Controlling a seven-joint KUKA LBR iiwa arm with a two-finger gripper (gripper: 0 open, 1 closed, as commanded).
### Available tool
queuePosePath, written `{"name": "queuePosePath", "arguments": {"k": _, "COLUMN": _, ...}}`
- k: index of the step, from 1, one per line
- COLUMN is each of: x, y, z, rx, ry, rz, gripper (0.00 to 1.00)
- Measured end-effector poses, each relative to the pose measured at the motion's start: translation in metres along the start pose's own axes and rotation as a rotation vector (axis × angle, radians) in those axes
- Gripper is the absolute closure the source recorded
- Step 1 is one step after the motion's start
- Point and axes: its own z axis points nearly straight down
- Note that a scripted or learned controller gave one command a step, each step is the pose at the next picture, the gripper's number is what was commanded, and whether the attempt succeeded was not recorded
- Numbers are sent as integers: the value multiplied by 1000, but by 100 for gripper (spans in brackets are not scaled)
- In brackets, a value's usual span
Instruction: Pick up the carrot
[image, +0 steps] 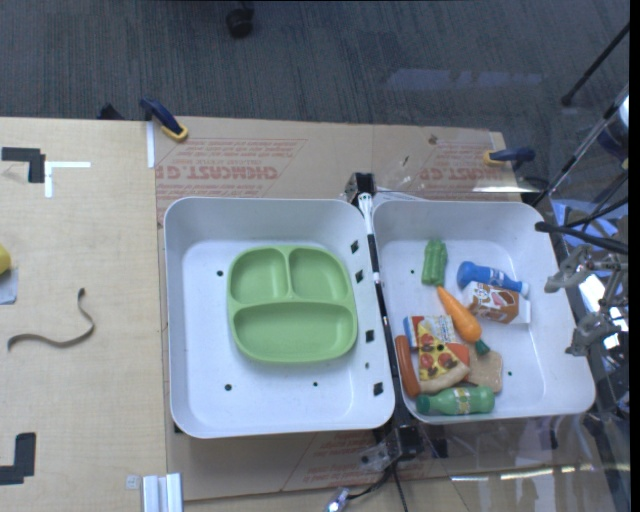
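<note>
Looking at it, we're judging the pick hasn't started: the carrot (460, 314) is lying in the right bin (560, 400), untouched. We're seeing the gripper (585, 305) off at that bin's right edge, and can't tell its state. Crowding the carrot: pizza slice (440, 362) just beside, green bottle (456, 401) nearer us, blue bottle (490, 276) farther. Green plate (293, 303) is sitting in the left bin.

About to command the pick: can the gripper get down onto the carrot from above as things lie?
Probably yes: the carrot lies uncovered on top, though the pizza slice and a sachet crowd its sides.
</note>
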Motion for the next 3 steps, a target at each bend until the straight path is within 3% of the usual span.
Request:
{"name": "queuePosePath", "arguments": {"k": 1, "x": 5, "y": 45, "z": 152, "rx": 4, "ry": -10, "rz": -2, "gripper": 0}}
{"name": "queuePosePath", "arguments": {"k": 2, "x": -80, "y": 52, "z": 157, "rx": -1, "ry": -3, "rz": 85, "gripper": 0}}
{"name": "queuePosePath", "arguments": {"k": 3, "x": -125, "y": 62, "z": 174, "rx": 0, "ry": -4, "rz": 82, "gripper": 0}}
